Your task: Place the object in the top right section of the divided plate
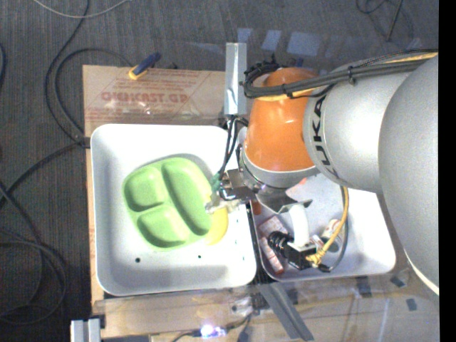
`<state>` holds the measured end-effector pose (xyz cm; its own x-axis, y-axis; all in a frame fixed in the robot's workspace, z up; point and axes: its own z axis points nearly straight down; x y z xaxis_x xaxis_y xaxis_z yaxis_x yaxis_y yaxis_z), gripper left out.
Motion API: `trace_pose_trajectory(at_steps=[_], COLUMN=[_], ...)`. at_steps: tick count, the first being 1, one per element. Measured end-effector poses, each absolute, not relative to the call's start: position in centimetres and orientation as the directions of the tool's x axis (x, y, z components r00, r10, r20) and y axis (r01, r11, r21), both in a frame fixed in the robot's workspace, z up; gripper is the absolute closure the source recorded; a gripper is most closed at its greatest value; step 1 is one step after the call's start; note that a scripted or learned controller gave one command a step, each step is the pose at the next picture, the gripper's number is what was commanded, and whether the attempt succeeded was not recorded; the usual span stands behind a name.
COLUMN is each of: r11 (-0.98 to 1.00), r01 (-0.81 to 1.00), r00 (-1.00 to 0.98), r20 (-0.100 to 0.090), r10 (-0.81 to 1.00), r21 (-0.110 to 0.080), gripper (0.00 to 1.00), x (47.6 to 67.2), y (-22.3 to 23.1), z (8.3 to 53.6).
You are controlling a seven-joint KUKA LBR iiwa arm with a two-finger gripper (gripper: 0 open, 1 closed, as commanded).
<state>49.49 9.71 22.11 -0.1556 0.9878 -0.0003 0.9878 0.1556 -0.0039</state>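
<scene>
A green divided plate (165, 201) with three sections lies in the left white bin (114, 262). My gripper (216, 197) hangs over the plate's right rim, close to the wall between the two bins. Just below it a pale yellow object (218, 224) rests against the plate's lower right edge, partly hidden by the gripper. Whether the gripper touches the yellow object I cannot tell. The orange wrist band (281, 130) and grey arm cover much of the right bin.
The right bin (370, 262) holds a reddish-brown item (272, 256) near its front left corner, and a bit of red (304, 182) shows under the wrist. A cardboard sheet (142, 98) lies behind the left bin.
</scene>
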Motion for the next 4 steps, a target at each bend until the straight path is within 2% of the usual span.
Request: trace_pose_trajectory(at_steps=[1,2,3,4], r11=[0.202,0.161,0.161,-0.007], r01=[0.979,0.987,0.987,1.0], r00=[-0.202,-0.161,-0.161,0.007], r20=[0.0,-0.003,-0.003,-0.002], r10=[0.979,0.987,0.987,1.0], r21=[-0.007,-0.003,-0.004,-0.011], gripper=[1.0,1.0,0.0,0.0], x=[48.2,54.7,54.7,48.1], y=[17.4,12.4,12.4,14.0], z=[15.9,21.4,21.3,12.8])
